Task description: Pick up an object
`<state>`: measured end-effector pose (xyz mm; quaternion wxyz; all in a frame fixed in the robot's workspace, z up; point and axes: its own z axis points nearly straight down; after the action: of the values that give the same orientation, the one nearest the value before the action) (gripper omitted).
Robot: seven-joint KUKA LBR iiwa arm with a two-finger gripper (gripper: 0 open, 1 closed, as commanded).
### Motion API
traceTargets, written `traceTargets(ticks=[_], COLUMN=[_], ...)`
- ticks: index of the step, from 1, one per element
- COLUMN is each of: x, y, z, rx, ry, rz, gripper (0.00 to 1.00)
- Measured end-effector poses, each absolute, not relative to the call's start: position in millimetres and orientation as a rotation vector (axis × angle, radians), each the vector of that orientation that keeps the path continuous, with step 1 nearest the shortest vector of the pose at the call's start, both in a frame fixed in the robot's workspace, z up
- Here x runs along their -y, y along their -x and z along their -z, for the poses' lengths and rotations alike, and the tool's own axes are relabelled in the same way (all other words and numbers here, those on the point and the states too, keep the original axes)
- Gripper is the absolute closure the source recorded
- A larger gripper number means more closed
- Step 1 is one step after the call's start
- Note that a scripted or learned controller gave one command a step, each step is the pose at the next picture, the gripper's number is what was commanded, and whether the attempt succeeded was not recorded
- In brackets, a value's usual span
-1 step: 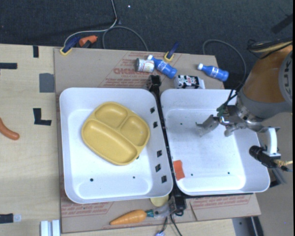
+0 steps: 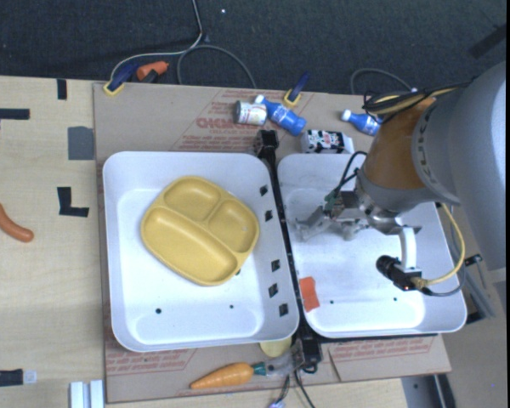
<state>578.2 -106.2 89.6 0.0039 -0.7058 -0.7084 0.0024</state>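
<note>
The gripper (image 2: 310, 225), its grasp unreadable to us, hangs right of centre over the right bin (image 2: 365, 313); we should descend squarely onto one object.

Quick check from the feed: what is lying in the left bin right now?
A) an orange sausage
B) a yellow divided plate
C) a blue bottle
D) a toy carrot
B: the yellow divided plate lies inside the left bin, while the toy carrot lies on the bench in front of the bins.
</note>
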Motion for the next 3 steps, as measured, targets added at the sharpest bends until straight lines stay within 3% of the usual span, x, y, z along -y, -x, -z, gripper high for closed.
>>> traceTargets(ticks=[1,2,3], x=[93,100,99], y=[-627.7,-656.8,-651.4], z=[-86,-86,-86], rx=[2.226,2.225,2.226], ry=[2.22,2.219,2.223], rz=[0.0,0.002,0.001], gripper=[0.0,0.0,0.0])
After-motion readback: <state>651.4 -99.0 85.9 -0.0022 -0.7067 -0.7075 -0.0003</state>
